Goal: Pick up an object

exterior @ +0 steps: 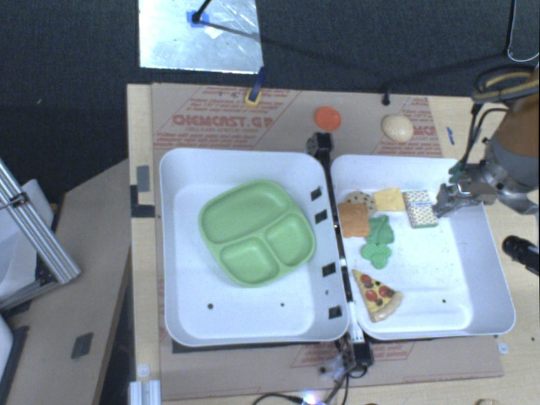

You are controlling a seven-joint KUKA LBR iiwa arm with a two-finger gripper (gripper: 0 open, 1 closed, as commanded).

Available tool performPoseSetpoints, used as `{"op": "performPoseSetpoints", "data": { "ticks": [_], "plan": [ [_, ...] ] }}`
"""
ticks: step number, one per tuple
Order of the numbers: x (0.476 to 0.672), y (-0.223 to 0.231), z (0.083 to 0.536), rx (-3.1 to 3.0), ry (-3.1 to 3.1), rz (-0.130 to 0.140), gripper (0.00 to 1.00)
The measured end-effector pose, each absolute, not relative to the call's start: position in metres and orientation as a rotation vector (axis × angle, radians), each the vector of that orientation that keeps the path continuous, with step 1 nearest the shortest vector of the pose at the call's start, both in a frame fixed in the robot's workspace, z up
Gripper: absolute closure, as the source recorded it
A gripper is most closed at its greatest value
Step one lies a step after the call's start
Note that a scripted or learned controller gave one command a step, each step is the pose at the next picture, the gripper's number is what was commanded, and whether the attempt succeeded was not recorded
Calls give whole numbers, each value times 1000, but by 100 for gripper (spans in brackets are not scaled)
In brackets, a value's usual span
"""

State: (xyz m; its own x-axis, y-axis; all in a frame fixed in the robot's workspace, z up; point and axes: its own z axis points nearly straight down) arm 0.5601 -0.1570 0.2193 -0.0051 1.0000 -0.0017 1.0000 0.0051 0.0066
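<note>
The right bin (472, 310) holds several toy foods. A patterned pink-and-white block (419, 208) lies next to a yellow cheese square (389, 199), an orange slab (355, 220) and a speckled cookie (360, 199). A green leafy piece (378, 243) sits below them, and a pizza slice (377, 294) lies near the bin's front left. My gripper (447, 199) hangs low at the right edge of the patterned block, close to it or touching it. Nothing is visibly lifted.
The left bin (181, 310) carries a green divided plate (256, 232). Behind the bins, an orange ball (327, 118) and a beige egg shape (397, 127) rest on the cardboard. A black divider with clips (331, 226) runs between the bins.
</note>
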Motion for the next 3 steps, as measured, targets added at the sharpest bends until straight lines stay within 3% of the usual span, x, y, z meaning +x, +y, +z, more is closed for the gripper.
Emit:
{"op": "performPoseSetpoints", "data": {
  "ticks": [1, 3],
  "plan": [
    [569, -100, 229, 2209, 2231, 5, 100],
    [564, -5, 225, 2212, 2231, 2, 100]
  ]
}}
